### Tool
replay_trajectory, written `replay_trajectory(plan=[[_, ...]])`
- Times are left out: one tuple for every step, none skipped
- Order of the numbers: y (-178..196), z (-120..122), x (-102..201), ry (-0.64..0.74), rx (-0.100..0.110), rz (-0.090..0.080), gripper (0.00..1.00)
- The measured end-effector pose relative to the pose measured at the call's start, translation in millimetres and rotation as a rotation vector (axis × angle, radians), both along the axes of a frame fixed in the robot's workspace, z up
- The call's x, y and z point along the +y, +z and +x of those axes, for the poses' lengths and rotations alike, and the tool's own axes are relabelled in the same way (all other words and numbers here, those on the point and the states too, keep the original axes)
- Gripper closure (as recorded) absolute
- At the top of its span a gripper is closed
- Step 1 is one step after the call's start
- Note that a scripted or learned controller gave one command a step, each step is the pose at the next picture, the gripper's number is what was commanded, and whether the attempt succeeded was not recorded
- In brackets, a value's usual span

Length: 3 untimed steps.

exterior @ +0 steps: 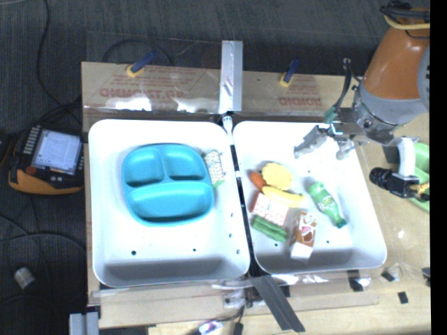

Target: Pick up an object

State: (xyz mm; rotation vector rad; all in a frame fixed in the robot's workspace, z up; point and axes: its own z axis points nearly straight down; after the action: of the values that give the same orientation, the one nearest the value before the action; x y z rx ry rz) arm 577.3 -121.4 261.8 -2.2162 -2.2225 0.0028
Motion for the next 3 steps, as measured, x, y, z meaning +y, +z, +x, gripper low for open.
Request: replay_trajectory(plan=[[-79, -31, -79, -0.11, 0.0, -0.002, 0.0], [-167, -9, -81, -0.144, -0.003, 0.003, 0.0], [-159, -10, -81, -0.144, 0.0, 0.004, 1.0]])
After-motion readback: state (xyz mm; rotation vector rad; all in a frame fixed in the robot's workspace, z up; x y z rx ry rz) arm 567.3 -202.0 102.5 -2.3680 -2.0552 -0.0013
